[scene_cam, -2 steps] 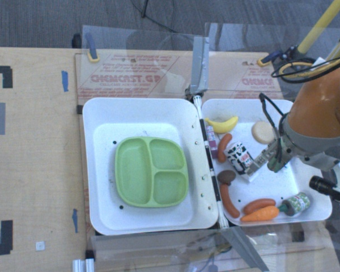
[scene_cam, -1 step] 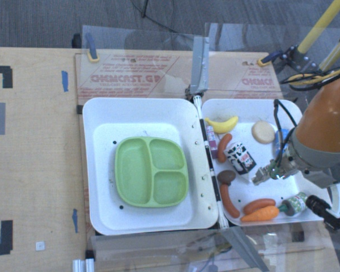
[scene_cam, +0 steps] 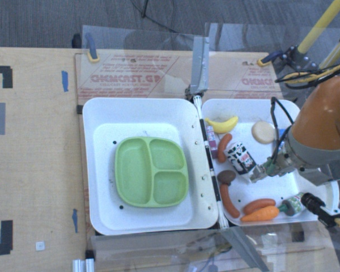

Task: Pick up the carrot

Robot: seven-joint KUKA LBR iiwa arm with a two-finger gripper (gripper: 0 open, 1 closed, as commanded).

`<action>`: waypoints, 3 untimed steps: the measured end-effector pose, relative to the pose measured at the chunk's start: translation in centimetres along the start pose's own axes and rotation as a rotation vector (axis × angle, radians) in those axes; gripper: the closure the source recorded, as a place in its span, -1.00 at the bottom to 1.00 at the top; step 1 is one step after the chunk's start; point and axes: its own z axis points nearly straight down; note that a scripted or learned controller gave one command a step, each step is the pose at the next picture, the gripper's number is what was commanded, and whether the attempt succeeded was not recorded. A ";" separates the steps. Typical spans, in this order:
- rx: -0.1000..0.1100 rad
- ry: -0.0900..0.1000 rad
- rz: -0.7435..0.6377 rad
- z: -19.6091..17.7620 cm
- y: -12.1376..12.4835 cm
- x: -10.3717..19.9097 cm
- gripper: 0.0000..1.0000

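The long orange carrot (scene_cam: 262, 213) with a green leafy end lies at the near edge of the right white bin (scene_cam: 245, 107). It lies flat and points left to right. A reddish sausage (scene_cam: 259, 204) lies just behind it, almost touching.

The grey metal gripper (scene_cam: 264, 170) hangs over the middle of the right bin, at the end of the grey arm with its orange band (scene_cam: 323, 115). It is above the carrot in the picture and a little apart from it, with the sausage in between. Whether its fingers are spread or closed is too hard to see, and nothing can be seen held in it. The gripper's tip is just beside a small black and white carton (scene_cam: 239, 157).

The right bin also holds a yellow banana (scene_cam: 223, 123), a round tan biscuit (scene_cam: 263, 132), a short red sausage (scene_cam: 223, 147), a brown potato-like lump (scene_cam: 226, 177) and another long orange-red sausage (scene_cam: 229, 200) by the left wall.

The left white bin (scene_cam: 96, 118) holds a light green plate (scene_cam: 151, 171) with three sections. Both bins sit on the wooden counter (scene_cam: 31, 152).
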 end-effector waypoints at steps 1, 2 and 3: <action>0.000 -0.001 0.282 -2.4 -1.2 -1.2 1.00; 0.004 0.001 0.497 -1.3 -1.2 -0.9 1.00; 0.005 0.002 0.617 0.2 -0.5 1.2 1.00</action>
